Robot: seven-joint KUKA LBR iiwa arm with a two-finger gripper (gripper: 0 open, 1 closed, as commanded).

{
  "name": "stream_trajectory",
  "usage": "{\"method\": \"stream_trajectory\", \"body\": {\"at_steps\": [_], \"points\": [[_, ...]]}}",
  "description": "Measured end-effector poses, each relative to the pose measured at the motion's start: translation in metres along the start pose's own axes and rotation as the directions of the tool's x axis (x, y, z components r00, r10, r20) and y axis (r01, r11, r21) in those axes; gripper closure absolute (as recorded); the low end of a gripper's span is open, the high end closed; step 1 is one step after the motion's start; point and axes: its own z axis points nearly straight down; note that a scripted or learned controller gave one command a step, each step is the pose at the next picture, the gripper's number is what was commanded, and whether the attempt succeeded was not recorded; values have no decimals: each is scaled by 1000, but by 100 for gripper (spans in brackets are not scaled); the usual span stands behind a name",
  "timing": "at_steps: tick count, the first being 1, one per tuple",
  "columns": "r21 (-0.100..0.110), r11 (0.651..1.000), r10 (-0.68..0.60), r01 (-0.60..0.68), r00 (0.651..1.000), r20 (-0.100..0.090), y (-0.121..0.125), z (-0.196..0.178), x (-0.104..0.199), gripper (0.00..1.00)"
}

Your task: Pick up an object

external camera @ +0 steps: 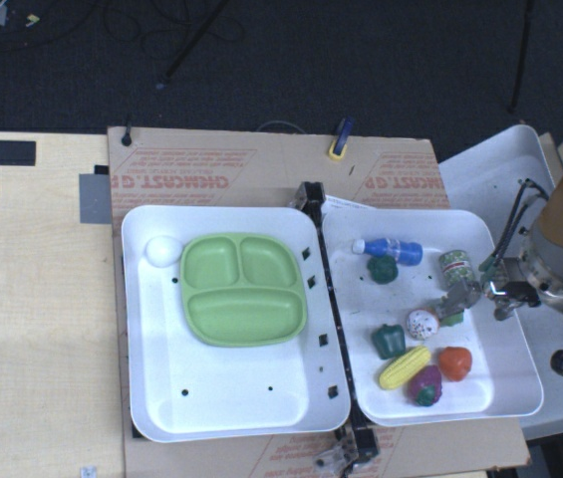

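In the left bin [151, 386] a green divided plate [243, 289] lies beside a small white ball [162, 251]. The right bin [505, 391] holds a blue bottle [393, 250], a green pepper [389, 341], a yellow corn cob [405, 367], a speckled egg [422, 324] and a red tomato [454, 362]. The gripper [457, 307] hangs low just right of the egg; whether its jaws are open or closed, I cannot tell.

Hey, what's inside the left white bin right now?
The left white bin holds a green divided plate and a white ball in its far left corner. Whatever lies under the plate is covered.
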Motion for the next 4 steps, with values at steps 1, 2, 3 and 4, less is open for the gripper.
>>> {"method": "stream_trajectory", "body": {"at_steps": [1, 2, 3, 4], "points": [[-14, 1000, -2, 2, 1000, 3, 2, -7, 0, 0], [-8, 1000, -4, 4, 1000, 1, 1, 57, 2, 0], [-8, 1000, -5, 5, 1000, 0, -2, 115, 14, 0], [-12, 1000, -4, 4, 1000, 2, -2, 139, 16, 0]]}}
